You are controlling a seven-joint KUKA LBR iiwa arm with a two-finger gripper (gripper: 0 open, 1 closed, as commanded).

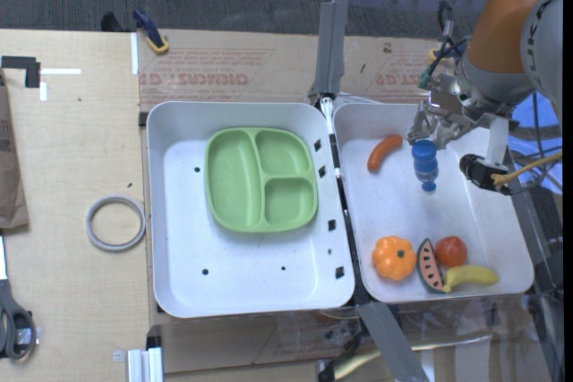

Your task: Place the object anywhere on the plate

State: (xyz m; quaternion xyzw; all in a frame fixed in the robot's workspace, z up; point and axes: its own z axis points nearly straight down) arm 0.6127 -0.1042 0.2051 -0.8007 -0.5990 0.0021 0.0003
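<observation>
We see a light green plate with three compartments lying flat in a white bin at the centre of the frame, set toward that bin's upper part. One long compartment runs down its left side; two smaller ones sit stacked on its right. A small blue bottle stands upright at centre right of the frame, inside the neighbouring bin, its darker blue cap pointing down toward the bin floor. We cannot tell whether it touches the floor.
</observation>
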